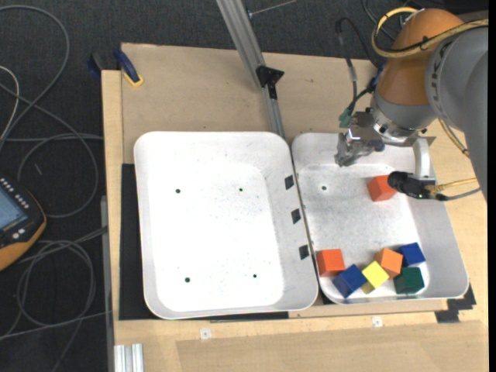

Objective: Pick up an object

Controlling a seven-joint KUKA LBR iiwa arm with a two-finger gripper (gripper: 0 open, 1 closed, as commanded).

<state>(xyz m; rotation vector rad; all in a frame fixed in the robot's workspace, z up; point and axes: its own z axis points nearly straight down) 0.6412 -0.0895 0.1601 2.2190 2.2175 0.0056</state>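
On the bench (201, 76), the left bin (155, 208) sits at the left, touching the right bin (434, 231). Along the right bin's near edge lie an orange block (331, 261), a blue block (349, 280), a yellow block (375, 273), a second orange block (391, 260), another blue block (412, 253) and a green block (409, 280). A lone orange cube (380, 187) lies toward the far right side. The gripper (347, 155) hangs over the far edge, left of that cube; whether its jaws are wide or narrow I cannot tell.

Pale wooden surface (194, 76) on dark carpet; slanted grey metal pole (244, 41), blue-and-yellow clamp (128, 67), black cables (46, 231), orange handheld pendant (15, 215) at left.
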